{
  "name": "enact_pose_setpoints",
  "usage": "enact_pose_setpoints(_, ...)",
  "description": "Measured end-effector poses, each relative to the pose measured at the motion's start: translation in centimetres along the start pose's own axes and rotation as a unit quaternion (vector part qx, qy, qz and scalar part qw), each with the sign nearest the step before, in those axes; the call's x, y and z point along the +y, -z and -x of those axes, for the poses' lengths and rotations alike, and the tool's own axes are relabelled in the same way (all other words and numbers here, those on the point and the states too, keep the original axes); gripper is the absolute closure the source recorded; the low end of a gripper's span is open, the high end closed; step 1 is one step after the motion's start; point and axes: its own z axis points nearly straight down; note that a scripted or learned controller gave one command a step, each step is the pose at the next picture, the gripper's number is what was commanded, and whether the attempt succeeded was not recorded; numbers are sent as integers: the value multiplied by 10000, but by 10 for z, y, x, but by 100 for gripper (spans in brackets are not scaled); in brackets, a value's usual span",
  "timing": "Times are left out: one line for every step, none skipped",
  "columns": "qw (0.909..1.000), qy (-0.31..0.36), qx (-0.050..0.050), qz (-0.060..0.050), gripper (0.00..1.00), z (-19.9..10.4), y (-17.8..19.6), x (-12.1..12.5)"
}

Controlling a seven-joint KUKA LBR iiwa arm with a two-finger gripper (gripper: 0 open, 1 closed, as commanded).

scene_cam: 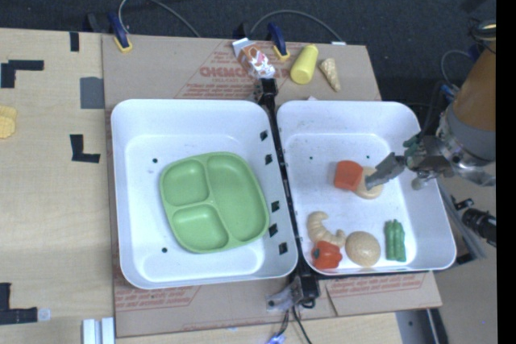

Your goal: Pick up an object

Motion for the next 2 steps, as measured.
enact_pose_setpoints(10000,7,3,-9,0,-52,-80,68)
enact_pose_setpoints(10000,1,-13,37,0,-7,-176,110)
